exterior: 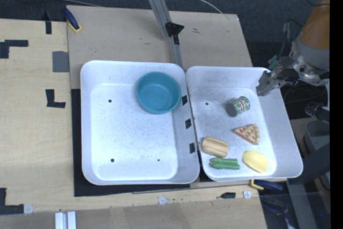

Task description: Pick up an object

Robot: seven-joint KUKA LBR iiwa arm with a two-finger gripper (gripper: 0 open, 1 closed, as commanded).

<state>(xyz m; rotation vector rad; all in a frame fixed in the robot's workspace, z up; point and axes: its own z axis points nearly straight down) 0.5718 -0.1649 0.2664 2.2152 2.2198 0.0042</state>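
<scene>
Claw (265,86) hovering over the right bin's (214,76) far right corner, carrying nothing that can be seen.

The arm (313,43) is reaching in from the right, its grey claw hanging at the rim of the right bin, too small and dark to tell how far its fingers are standing apart. In that bin a small can (238,106) is lying on its side near the middle, a pizza slice (247,133) is sitting closer to the right wall, and a hot dog bun (214,146), a green pod (224,163) and a yellow lemon (255,161) are lining up along the near edge. In the left bin (102,131) a blue bowl (158,92) is resting upright against the far wall, toward the right corner. Both bins are sitting side by side on the desk (32,131), their inner rims touching.
</scene>
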